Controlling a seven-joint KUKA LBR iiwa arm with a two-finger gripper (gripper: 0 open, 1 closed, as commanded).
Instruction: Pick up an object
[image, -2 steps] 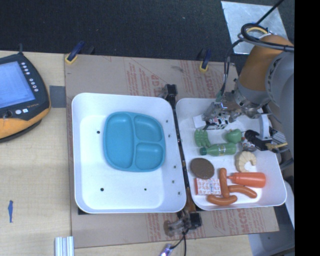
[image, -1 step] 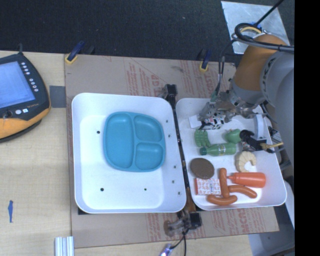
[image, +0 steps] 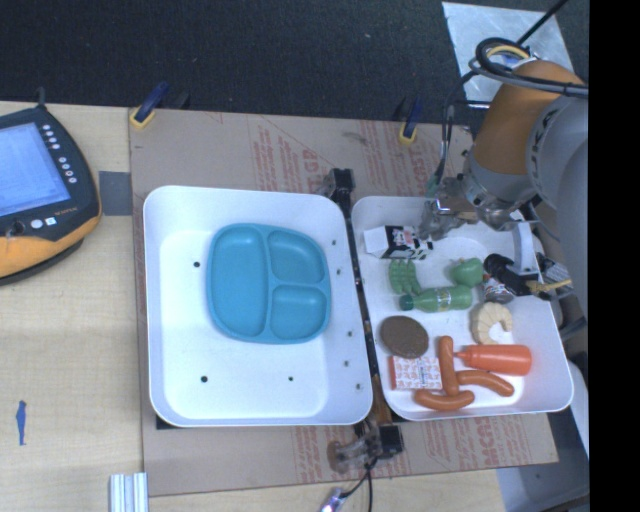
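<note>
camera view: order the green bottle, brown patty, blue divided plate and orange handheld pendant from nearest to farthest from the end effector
From the end effector, at the right bin's back edge:
1. Green bottle, just in front of it in the right bin.
2. Brown patty, further forward in the same bin.
3. Blue divided plate, in the left bin.
4. Orange handheld pendant, at the bench's far left.

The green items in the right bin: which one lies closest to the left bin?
The green bottle, lying on its side; its cap end reaches furthest left, past the other green pieces.

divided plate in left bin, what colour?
Plain light blue, no pattern. The plate shows clearly in the camera view, lying in the left bin.
</note>
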